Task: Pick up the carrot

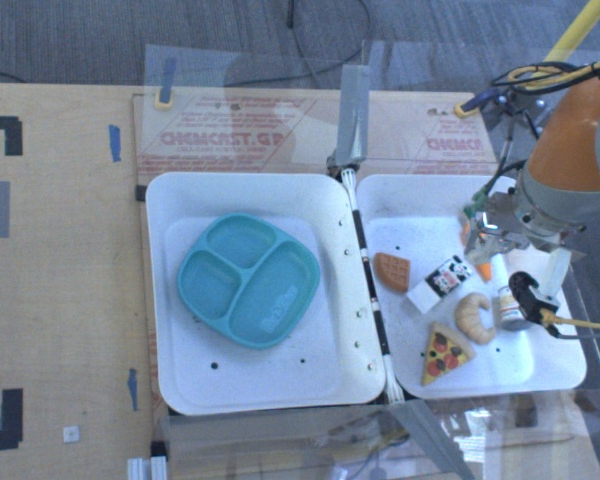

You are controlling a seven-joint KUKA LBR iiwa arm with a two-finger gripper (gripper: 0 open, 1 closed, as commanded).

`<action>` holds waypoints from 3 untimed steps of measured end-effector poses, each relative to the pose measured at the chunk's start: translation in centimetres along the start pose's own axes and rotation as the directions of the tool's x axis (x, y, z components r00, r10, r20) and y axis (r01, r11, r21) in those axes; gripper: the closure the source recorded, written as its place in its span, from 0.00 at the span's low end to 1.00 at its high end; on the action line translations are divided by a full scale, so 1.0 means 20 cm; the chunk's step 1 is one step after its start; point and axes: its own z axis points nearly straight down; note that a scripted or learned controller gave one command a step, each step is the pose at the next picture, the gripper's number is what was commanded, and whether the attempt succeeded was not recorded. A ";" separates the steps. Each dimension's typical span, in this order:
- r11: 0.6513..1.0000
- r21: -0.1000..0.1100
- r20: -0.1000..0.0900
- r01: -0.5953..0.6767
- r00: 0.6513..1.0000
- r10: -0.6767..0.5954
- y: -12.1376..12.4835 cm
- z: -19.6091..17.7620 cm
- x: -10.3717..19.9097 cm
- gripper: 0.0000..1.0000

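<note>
The carrot (467,231) lies in the right bin (410,218) near its far right side. I see only small orange parts of it, one at the gripper's left and another orange bit (485,266) just below, plus a hint of green at its top. My gripper (488,236) hangs right over it, under the grey wrist with the orange band, and hides most of the carrot. Whether the carrot is between its tips is hidden.
In the right bin lie a brown waffle (391,270), a small milk carton (445,278), a croissant (473,316), a pizza slice (445,353) and a can (507,308). A teal divided plate (248,280) sits in the left bin (170,208).
</note>
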 end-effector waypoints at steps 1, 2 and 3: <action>0.987 0.001 0.000 -0.158 0.987 0.158 -0.35 -0.06 -0.19 1.00; 0.990 0.002 0.001 -0.140 0.990 0.140 -0.50 0.14 0.17 1.00; 0.805 0.000 0.002 -0.593 0.805 0.593 -0.56 -0.10 0.48 1.00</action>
